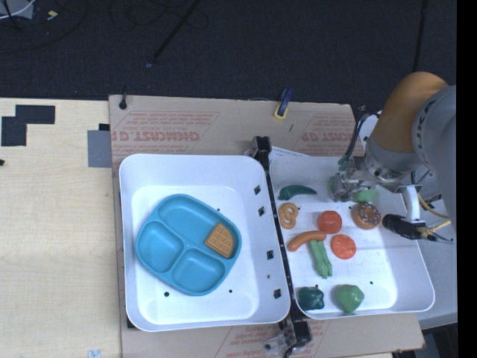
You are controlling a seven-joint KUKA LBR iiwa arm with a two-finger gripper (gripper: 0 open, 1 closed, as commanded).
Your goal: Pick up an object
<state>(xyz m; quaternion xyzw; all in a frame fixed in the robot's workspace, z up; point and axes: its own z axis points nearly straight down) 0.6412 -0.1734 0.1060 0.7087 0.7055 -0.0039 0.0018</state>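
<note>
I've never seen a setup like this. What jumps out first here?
The bright blue divided tray in the left bin, with a small waffle in one compartment. The right bin holds scattered toy foods, including a tomato and a doughnut, and the grey and orange arm's gripper hangs at its upper edge.

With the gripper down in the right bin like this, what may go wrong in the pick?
1. The gripper sits by a pale green piece near the bin's back wall, so a grasp there may slip.
2. The donut and tomato lie close by; the arm may knock them.
3. The items are crowded, so it may catch two.
</note>
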